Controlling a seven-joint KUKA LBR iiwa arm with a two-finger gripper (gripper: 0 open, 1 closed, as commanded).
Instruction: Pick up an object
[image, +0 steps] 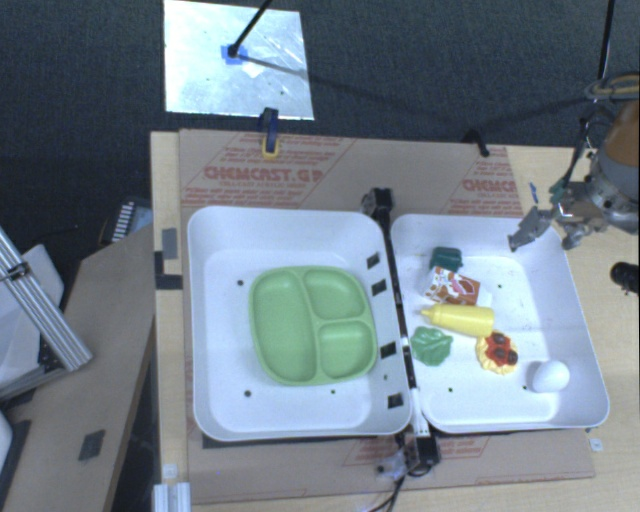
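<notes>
My gripper (548, 228) hangs over the right bin's (585, 330) far right corner, fingers (525, 234) spread with nothing between them. Below and to its left lie the toys: a teal block (446, 257), a printed packet (453, 288), a yellow bottle (458, 318), a green leaf (432, 345), a pizza slice (497, 352) (and a white egg (548, 376) nearest the front).
</notes>
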